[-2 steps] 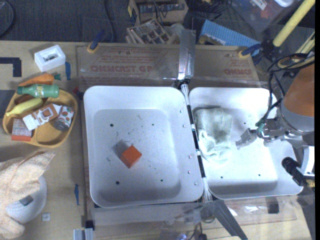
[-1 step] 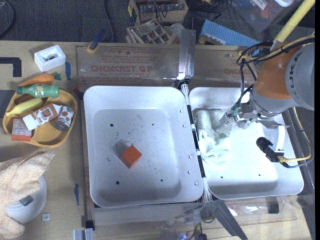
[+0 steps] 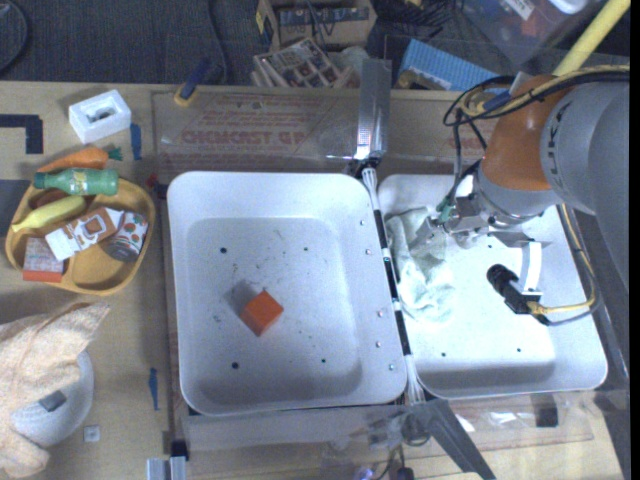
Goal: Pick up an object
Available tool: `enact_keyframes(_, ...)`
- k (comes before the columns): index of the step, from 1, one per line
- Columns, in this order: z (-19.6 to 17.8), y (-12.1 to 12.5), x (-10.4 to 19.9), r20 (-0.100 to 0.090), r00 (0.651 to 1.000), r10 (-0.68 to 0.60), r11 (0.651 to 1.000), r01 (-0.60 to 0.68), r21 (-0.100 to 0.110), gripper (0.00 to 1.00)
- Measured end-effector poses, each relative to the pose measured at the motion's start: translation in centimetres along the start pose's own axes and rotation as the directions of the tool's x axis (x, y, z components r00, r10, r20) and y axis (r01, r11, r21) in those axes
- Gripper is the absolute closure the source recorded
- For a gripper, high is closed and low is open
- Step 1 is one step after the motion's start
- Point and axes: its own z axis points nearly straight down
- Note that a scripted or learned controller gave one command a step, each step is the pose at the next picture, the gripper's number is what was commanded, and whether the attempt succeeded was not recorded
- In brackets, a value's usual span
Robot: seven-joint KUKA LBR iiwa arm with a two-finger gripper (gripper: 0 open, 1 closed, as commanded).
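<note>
The gripper (image 3: 447, 220) sits low over the left part of the right bin (image 3: 560, 368), directly at the upper edge of a crumpled white cloth (image 3: 420, 268). The state of the gripper cannot be determined: the wrist housing and cabling cover it from above, and no object is visibly held.

The cloth lies bunched against the left wall of the right bin, next to the divider between the two bins. It is judged light, soft and fully compliant. It deforms under contact and offers no rigid edge. A grasp on a raised fold or ridge is preferable to a flat area, where a pinch may slide off the fabric. Expect the cloth to drape and trail on lift.

The left bin (image 3: 200, 208) holds an orange block (image 3: 263, 312), resting near the centre, well apart from the arm. It is judged small, stiff and light, with flat faces suited to a parallel pinch across two opposite sides. Its tilted orientation requires wrist alignment first.
</note>
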Motion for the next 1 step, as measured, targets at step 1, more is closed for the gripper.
enact_keyframes(1,-1.13,0.14,-0.04,-0.001,1.000,0.002,1.000,-0.002,-0.006,1.00)
